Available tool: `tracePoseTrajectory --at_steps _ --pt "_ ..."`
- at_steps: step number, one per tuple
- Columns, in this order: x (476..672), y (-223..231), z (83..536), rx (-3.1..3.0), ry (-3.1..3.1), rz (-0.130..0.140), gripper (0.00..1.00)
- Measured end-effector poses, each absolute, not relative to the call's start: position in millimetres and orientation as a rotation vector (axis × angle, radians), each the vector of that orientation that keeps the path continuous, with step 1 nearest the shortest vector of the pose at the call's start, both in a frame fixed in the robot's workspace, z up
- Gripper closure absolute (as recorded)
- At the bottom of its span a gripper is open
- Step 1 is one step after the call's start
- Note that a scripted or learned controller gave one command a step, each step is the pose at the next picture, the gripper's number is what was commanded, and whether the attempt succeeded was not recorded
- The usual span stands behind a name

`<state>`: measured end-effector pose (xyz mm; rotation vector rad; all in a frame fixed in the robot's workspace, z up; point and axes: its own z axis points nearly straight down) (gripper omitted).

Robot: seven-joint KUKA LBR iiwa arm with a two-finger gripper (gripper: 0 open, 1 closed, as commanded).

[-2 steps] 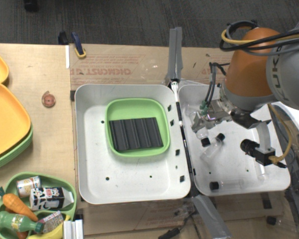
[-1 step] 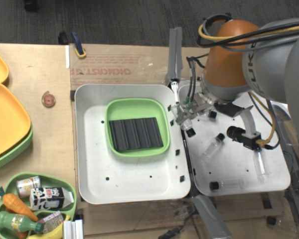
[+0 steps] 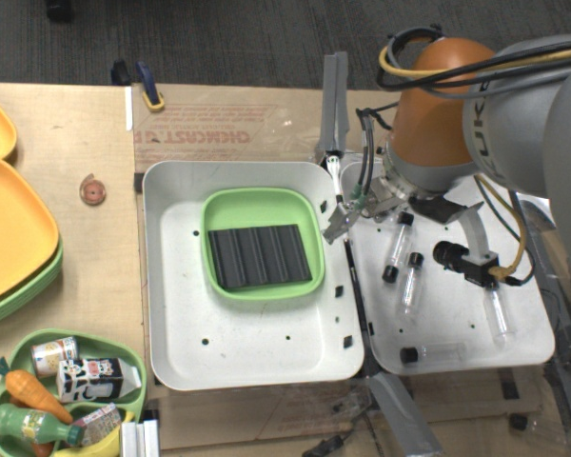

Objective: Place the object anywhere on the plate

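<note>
Your gripper (image 3: 341, 219) hangs over the seam where the two bins meet, just beside the right rim of the plate (image 3: 257, 196). You cannot tell from this view whether it is open or closed.

The slab (image 3: 260, 256) lies just to the view's left of the gripper, a little lower in the frame. It is a dark grey, flat rectangle, ribbed with parallel grooves running across its short side. It rests flat on the floor of the green plate, turned slightly off square. It covers most of that floor, so its edges run close to the plate's raised rim on all sides. A thin green margin shows round it, widest along the top.

The plate sits in the upper middle of the left bin (image 3: 247, 341). A wide stretch of white floor shows below it, well away from the gripper, and a narrower strip shows along the far left wall. The plate's right rim comes close to the bin wall directly under the gripper, so room there is tight.

On the gripper's other side, the right bin (image 3: 457, 336) holds several clear tubes (image 3: 411, 282) with black caps. The nearest two lie just below and to the right of the gripper, and others lie further off towards the bin's lower edge.
</note>
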<state>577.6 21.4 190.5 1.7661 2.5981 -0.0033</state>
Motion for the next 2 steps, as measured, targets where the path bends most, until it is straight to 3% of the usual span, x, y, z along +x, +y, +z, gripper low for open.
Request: tracePoseTrajectory --at_steps 1,2 --pt "615.5 -26.9 190.9 1.873 2.521 -0.003 0.00" --pt "594.6 33.7 190.6 1.914 2.494 -0.005 0.00"
